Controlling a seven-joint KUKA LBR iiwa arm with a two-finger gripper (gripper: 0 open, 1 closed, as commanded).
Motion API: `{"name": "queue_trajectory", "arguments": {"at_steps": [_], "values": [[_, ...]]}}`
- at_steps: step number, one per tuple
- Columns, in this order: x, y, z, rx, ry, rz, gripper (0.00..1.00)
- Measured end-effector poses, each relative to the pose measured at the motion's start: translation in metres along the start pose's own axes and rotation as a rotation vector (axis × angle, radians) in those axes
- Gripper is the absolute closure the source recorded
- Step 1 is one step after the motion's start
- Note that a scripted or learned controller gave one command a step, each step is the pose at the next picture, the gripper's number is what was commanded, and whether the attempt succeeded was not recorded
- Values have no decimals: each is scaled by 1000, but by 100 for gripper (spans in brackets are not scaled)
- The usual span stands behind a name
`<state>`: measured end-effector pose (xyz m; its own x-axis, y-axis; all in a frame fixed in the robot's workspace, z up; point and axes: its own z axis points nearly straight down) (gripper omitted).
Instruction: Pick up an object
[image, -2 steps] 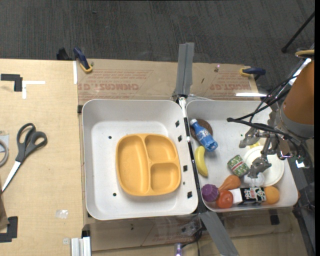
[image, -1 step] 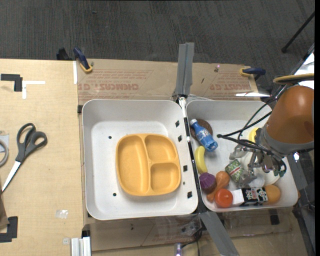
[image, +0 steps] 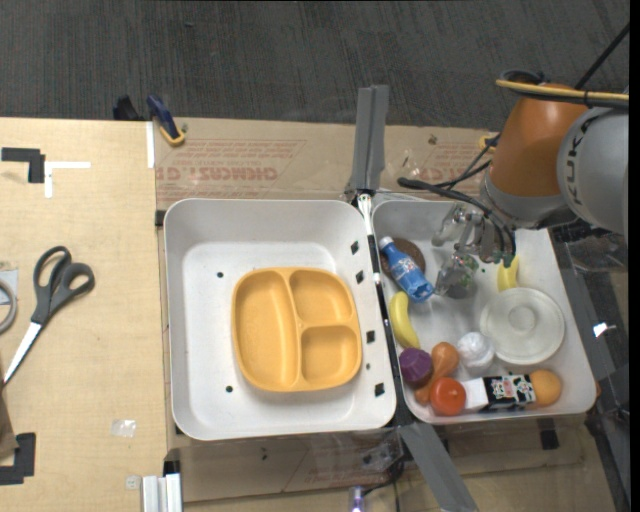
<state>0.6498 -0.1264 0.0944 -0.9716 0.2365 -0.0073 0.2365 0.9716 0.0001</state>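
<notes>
The grey arm (image: 590, 150) runs off the right edge; its end effector (image: 462, 272) is blurred, partly hiding a small yellow object (image: 509, 273).

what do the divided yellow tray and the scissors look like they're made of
Divided yellow tray: likely moulded plastic, with uniform colour, rounded ridges and a soft sheen. Scissors: pale blades that look like metal, with black handles that are probably plastic.

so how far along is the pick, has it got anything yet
Done: the arm has reached into the right bin, and the gripper sits low near the blue bottle and banana. In hand: nothing I can confirm; no object shows between its fingers. Left: grasp something and lift it. The yellow tray in the left bin looks untouched.
</notes>
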Motion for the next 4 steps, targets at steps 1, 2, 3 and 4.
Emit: {"name": "queue_trajectory", "arguments": {"at_steps": [1,2,3,4], "values": [[-9,-97,-63,1,0,134,0],[-19,-73,1,2,2,427,0],[-21,-72,-11,3,-4,422,100],[-9,-26,-167,1,2,402,100]]}}
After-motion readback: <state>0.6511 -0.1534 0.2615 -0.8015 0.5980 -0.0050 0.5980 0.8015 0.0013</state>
